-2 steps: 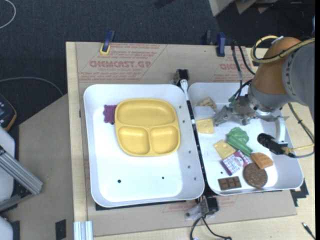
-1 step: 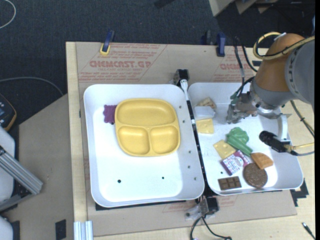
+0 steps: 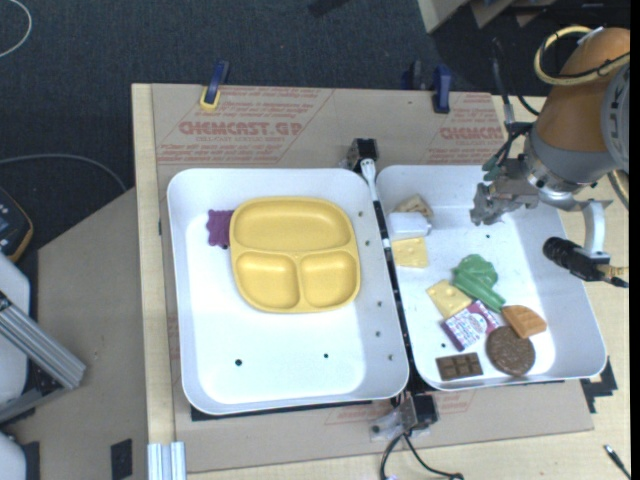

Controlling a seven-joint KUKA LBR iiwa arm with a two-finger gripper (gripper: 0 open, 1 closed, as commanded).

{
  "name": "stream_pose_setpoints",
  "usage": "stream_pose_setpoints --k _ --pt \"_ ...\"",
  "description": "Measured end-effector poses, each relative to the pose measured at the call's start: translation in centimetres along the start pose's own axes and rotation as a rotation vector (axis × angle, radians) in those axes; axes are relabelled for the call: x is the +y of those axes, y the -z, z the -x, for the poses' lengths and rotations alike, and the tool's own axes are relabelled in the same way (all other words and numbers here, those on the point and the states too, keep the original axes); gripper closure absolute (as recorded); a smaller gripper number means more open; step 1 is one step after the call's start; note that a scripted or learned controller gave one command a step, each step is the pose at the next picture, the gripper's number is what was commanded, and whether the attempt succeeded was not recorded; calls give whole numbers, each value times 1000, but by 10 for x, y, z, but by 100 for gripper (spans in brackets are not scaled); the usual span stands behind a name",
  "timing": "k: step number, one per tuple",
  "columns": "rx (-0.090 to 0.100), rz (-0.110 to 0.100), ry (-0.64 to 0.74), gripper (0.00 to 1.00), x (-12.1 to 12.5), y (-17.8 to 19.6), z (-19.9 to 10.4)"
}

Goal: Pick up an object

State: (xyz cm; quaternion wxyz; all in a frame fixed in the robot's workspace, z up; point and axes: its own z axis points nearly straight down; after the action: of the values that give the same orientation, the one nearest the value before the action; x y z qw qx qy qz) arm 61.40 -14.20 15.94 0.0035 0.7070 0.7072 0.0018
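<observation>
The right bin (image 3: 560, 298) holds several toy foods. A tan piece (image 3: 412, 208), a white block (image 3: 408, 225) and a yellow cheese slice (image 3: 410, 254) lie along its left side. Lower down are a green leafy piece (image 3: 478, 279), a yellow wedge (image 3: 448, 298), a purple packet (image 3: 470, 324), an orange bread piece (image 3: 524, 320), a brown round cookie (image 3: 511, 352) and a chocolate bar (image 3: 460, 367). My gripper (image 3: 487, 206) hangs over the bin's upper middle, right of the tan piece and above the green piece, apart from all of them.
The left bin (image 3: 200, 328) carries a yellow divided tray (image 3: 295, 251) with a purple item (image 3: 218, 227) at its left edge. A black part of the arm (image 3: 575, 258) juts over the right bin's right side. Clamps (image 3: 212, 86) sit on the bench's back edge.
</observation>
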Motion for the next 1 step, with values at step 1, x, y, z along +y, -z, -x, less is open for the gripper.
stream_pose_setpoints --k 1 --pt "-1 2 0 100 -1 62 8"
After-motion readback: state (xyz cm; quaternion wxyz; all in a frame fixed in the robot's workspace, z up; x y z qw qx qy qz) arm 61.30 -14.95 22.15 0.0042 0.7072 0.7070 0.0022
